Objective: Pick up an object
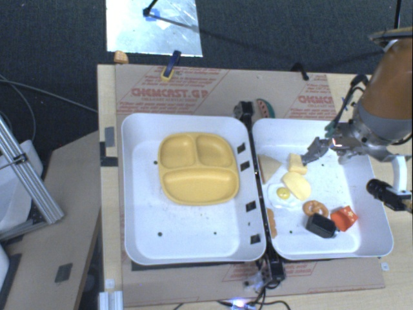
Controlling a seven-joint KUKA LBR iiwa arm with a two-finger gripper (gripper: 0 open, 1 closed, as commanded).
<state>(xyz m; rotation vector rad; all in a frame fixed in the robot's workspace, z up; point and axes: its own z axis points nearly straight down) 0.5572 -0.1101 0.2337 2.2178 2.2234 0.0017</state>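
Nearest the lens, a black block (320,226) lies at five o'clock in the right bin (381,237), beside a red piece (344,218) and pretzel (315,207). Pale yellow chunks (296,185) sit at nine o'clock. Gripper (314,151) hovers above them; its fingers' state I cannot tell, perhaps blurred.

- Light even, bright, from overhead; both white bins (193,237) read near blown-out, with little surface detail.
- Foil sheet (153,18) at top throws patchy glare.
- Dark floor (51,31) around the bench goes almost black and grainy.
- Shadows soft and short: a thin one under the yellow tray (197,170), a faint one beside the black block (321,225).
- Overall soft, low resolution; small items in the right bin lack crisp edges.
- Arm (390,95) at right edge is blurred, its orange band smeared.
- 1 small bright blue-white spot at bottom edge.
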